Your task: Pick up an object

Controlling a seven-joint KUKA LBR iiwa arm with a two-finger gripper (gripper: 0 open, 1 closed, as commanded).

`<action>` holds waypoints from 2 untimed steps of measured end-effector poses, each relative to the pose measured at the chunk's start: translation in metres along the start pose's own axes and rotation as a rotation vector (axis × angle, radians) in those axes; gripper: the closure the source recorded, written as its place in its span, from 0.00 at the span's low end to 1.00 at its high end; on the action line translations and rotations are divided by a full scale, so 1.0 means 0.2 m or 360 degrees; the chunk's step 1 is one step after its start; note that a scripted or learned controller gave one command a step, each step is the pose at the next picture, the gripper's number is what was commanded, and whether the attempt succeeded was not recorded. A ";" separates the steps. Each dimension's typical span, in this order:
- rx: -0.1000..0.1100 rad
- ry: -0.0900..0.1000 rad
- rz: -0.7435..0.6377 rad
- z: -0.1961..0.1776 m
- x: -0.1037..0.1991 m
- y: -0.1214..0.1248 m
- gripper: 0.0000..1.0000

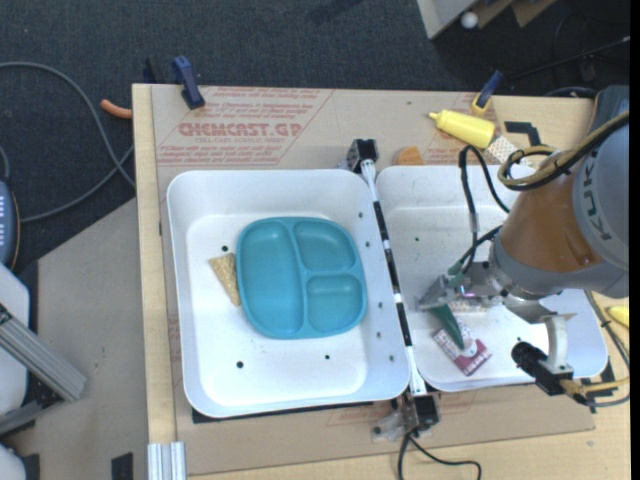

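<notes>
A single fixed camera looks down at a slant from above the pale wooden table, taking in both shallow white plastic bins.

Red print reading "CHEMCAST GP" is seen on the brown protective sheet of the bench, well beyond the gripper toward the far left corner; smaller red lines around it cannot be read. Letters "KU" are seen on the arm, just behind the gripper.
</notes>
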State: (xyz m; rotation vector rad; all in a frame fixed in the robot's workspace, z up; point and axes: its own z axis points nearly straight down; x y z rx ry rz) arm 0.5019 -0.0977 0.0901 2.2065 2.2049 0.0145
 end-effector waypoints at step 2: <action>0.0032 0.0016 -0.0004 -0.47 0.31 0.27 1.00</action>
